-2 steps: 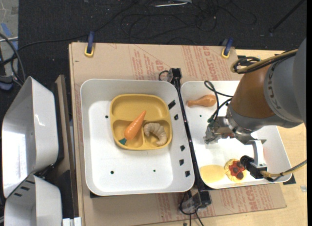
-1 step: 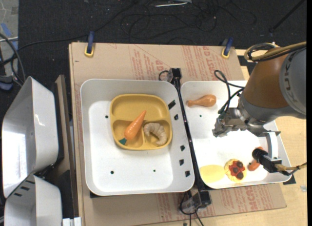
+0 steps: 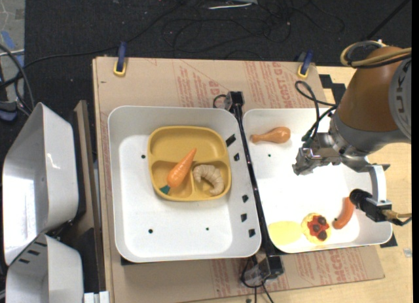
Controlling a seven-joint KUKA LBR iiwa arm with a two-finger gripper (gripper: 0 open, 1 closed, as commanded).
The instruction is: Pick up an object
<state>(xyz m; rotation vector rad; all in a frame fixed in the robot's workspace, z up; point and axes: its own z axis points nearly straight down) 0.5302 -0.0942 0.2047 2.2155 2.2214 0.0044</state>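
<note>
My gripper [image 3: 306,163] hangs over the middle of the right bin [image 3: 278,194], above bare white floor. A tan toy drumstick [image 3: 272,136] lies up and to the left of it, apart from it. Near the bin's front edge lie a pale yellow disc [image 3: 285,232], a small round toy with red toppings [image 3: 317,226] and an orange-red sausage [image 3: 343,215]. In the left bin [image 3: 131,216] a yellow divided plate [image 3: 157,141] holds an orange carrot [image 3: 181,168] and a pale shrimp [image 3: 210,177].
The grey arm with its orange band [image 3: 370,99] comes in over the right bin's far right corner. Both bins rest on a cardboard sheet [image 3: 190,79] clamped at the back. White tubs [image 3: 39,164] stand off to the left.
</note>
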